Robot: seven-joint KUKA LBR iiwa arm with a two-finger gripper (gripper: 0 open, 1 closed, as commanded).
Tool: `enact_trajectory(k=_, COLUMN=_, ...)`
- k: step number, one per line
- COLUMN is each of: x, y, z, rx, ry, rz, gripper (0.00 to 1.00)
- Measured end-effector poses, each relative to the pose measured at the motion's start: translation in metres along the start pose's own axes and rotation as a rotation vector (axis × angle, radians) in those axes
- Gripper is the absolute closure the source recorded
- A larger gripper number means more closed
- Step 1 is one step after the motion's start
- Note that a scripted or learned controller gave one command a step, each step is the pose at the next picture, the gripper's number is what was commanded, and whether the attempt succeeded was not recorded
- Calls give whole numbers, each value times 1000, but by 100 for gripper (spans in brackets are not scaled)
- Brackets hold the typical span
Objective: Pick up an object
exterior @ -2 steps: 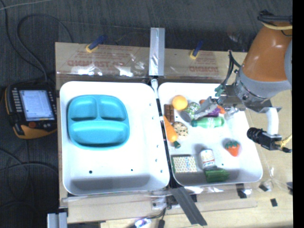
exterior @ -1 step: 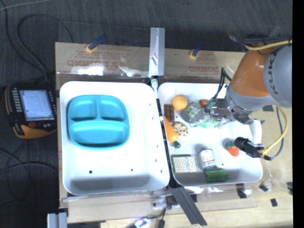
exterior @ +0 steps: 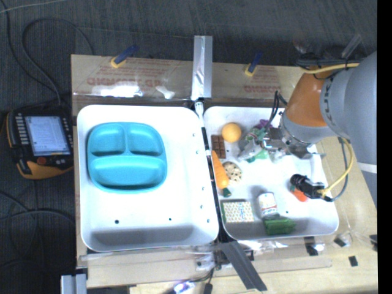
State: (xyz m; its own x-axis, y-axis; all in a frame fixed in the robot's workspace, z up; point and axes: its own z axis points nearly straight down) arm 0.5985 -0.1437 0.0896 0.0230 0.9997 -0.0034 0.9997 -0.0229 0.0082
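Two white bins sit side by side: the left bin [exterior: 141, 225] holds a blue tray [exterior: 127, 155]; the right bin [exterior: 318, 216] lies beneath the gripper [exterior: 260, 143]. An orange ball [exterior: 231, 132] rests just left of it, a carrot [exterior: 220, 170] lower left.

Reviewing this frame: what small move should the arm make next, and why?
Probably lower straight down. The gripper sits in the right bin over a cluster of small items beside the orange ball, and nothing is visibly between its fingers.
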Motion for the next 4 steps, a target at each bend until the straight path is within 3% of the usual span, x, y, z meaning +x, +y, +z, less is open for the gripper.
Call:
enact_trajectory(k=1, x=3, y=1, z=-9, rx=2, ry=7, rz=-1, gripper=100)
enact_trajectory(k=2, x=6, y=4, z=-105, rx=11, ry=4, rz=-20, gripper=100)
enact_trajectory(k=3, x=73, y=58, z=-135, rx=11, ry=3, rz=-49, gripper=100)
enact_trajectory(k=4, x=7, y=64, z=-107, rx=12, ry=1, rz=40, gripper=100)
